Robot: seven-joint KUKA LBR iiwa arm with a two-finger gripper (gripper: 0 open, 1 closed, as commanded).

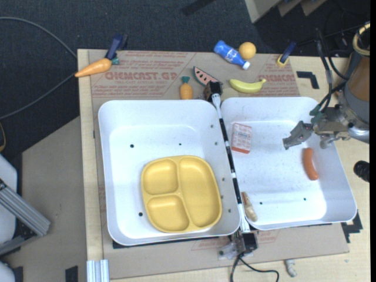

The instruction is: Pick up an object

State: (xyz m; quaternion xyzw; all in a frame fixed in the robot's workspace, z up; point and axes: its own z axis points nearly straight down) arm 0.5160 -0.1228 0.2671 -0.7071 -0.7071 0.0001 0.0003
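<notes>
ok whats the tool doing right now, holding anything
tool: over the right bin, left of the sausage, nothing seen between its tips; open or shut cannot be told

Red print on the brown board (147, 69) lining my counter, above the left bin: reads roughly "CHEMCAST GP", last letters unsure. Same red print repeats at the right, partly covered. Small packet (241, 138) in my right bin carries red markings, too small to read.
</notes>
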